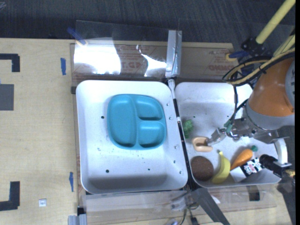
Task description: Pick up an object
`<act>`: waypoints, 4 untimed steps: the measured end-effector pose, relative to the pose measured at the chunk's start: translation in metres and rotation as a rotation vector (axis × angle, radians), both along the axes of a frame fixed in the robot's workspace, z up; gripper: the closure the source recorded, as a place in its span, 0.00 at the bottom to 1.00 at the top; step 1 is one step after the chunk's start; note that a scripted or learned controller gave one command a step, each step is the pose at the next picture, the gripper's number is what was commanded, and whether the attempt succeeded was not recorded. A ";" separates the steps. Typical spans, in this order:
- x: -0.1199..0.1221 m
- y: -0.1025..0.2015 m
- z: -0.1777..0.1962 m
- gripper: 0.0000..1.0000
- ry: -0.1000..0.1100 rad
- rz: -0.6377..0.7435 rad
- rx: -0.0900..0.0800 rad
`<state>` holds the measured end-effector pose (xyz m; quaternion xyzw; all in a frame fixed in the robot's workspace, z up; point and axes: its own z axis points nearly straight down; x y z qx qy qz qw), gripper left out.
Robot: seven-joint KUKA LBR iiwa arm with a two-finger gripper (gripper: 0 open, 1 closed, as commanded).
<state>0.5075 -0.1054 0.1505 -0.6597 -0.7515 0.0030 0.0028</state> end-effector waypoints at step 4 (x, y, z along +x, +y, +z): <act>-0.028 -0.031 -0.063 0.00 -0.012 -0.215 -0.001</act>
